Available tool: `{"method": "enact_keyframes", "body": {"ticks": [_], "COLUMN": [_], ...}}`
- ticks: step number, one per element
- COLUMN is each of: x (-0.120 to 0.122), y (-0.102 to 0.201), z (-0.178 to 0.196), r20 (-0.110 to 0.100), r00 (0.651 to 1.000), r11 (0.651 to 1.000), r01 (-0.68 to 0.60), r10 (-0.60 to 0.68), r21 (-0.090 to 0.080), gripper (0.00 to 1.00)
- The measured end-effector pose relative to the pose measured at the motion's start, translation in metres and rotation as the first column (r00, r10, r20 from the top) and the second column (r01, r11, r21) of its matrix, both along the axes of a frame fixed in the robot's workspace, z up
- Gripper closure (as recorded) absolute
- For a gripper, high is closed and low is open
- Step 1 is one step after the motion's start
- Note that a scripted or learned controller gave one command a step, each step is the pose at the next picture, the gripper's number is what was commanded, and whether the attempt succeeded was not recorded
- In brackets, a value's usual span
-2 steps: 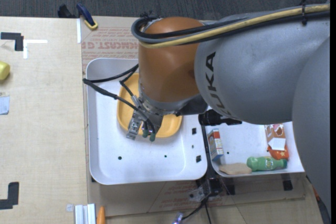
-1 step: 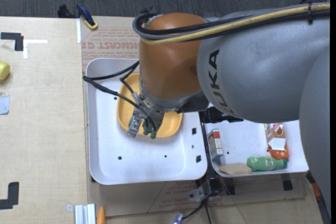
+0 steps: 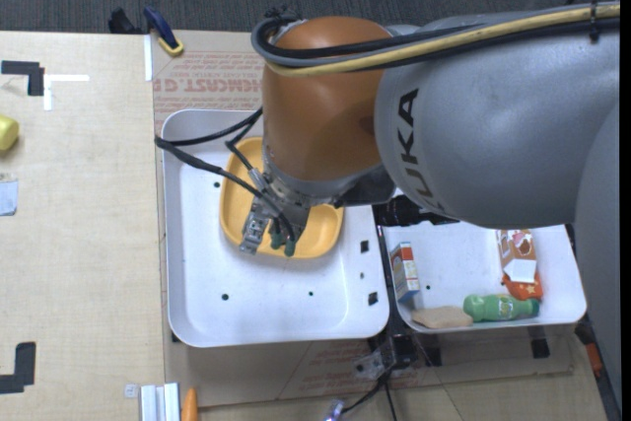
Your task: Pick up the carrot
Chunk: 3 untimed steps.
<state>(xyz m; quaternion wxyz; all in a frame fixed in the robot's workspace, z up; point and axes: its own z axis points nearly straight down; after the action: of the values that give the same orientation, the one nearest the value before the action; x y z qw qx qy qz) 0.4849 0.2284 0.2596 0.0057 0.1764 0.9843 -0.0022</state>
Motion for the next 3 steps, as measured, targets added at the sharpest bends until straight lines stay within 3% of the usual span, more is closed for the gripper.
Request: {"method": "enact_keyframes", "body": {"ticks": [1,2,3], "x": [0.008,-0.005,-0.004], "y": [-0.069,-0.093,-0.166], "z": [-0.136,-0.034,0.0], "r20": [-0.011,-0.006,-0.004], "r00": [0.995,1.0,1.0], "r11": [0.995,1.0,1.0], "r01": [-0.104,-0.017,0.031], "r10": [0.104,0.017,-0.031], "r21": [0.005,0.006,0.006], "gripper": [1.0,1.0,1.0]}}
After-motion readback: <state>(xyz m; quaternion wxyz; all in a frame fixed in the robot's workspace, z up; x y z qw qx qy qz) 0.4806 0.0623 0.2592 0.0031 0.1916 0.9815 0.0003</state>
